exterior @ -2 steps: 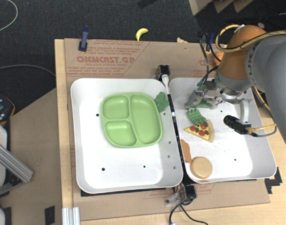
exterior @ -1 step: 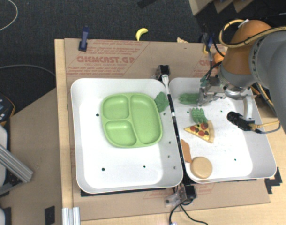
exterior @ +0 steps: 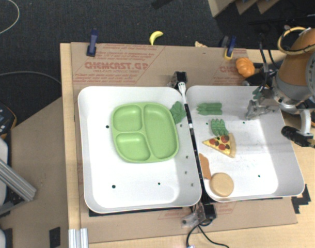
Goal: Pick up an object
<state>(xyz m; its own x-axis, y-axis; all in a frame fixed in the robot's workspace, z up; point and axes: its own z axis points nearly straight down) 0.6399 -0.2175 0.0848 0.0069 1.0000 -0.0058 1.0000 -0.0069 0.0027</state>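
Observation:
The right bin [exterior: 281,164] holds several toy foods. A green pod-like piece [exterior: 209,108] lies near its back edge, and a darker green leafy piece [exterior: 218,125] sits just below it. A pizza slice [exterior: 220,144] lies mid-bin. A round tan bun [exterior: 221,184] and an orange-brown strip [exterior: 204,166] rest by the front left corner. Another green leaf [exterior: 178,111] lies across the divide between the bins. My gripper [exterior: 252,110] hangs over the back right part of the right bin. It is right of the green pod and apart from every item, with nothing seen in it.
A light green divided plate [exterior: 145,132] fills the middle of the left bin [exterior: 95,180]. On the bench behind the bins are a yellow banana [exterior: 155,36], an orange fruit [exterior: 245,66] and two blue clamps [exterior: 92,43] [exterior: 230,47]. The right bin's right half is bare white floor.

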